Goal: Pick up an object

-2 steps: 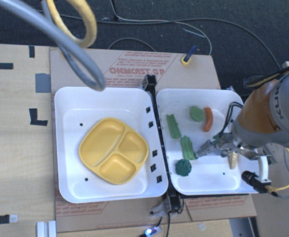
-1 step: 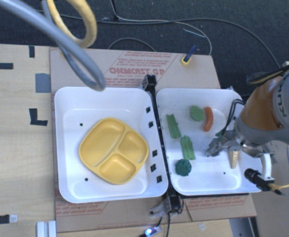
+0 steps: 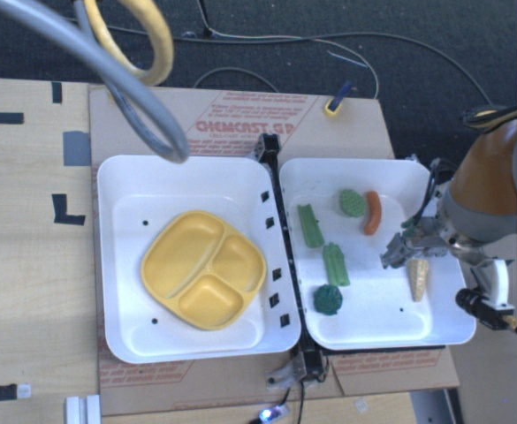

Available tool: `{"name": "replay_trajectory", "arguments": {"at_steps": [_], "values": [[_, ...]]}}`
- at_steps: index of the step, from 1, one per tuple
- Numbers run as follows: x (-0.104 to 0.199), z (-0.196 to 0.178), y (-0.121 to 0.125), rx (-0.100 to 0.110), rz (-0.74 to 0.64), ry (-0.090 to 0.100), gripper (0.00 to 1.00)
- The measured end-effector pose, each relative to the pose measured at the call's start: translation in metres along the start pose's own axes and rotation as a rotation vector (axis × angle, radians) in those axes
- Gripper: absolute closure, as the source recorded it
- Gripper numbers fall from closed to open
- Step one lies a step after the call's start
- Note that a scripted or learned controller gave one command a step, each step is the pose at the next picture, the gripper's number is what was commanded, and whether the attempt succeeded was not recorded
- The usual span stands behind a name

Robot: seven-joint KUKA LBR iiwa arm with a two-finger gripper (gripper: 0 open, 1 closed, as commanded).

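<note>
Landmark: the right bin, the white tray on the arm's side of the bench; every place below is given against it.
Gripper: seen low over the right part of the bin floor, reached in across the right rim, with the grey and orange arm above it.
Jaws: their state cannot be told; the dark fingers are blurred and run together against the white floor.
Nearest thing: a pale cone, lying just below the gripper near the right wall of the bin, touching or very close to the fingers; no thing is seen between them.
Other things: an orange sausage and a green round piece side by side toward the far wall; two green sticks left of centre; a dark green lump toward the near wall.
Risk, missed grasp: the cone appears offset from the fingers, so a closure here would likely catch air or only its tip.
Risk, push: the cone could be shoved against the right wall and wedged there.
Risk, slip: a tapered shape may be squeezed out of the jaws as they close.
Risk, collision: the wrist sits close over the right rim, which could be struck if the arm is lowered further.
</note>
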State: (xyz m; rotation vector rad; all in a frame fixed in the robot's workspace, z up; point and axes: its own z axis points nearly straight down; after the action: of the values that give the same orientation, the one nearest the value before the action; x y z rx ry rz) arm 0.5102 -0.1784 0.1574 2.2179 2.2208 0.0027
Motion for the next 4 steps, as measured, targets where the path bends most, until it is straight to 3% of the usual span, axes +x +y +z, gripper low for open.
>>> {"name": "replay_trajectory", "arguments": {"at_steps": [2, 4], "values": [[-0.003, -0.112, -0.005, -0.001, -0.001, -0.001, 1.0], [0.092, -0.106, 0.021, 0.003, -0.006, 0.002, 1.0]]}}
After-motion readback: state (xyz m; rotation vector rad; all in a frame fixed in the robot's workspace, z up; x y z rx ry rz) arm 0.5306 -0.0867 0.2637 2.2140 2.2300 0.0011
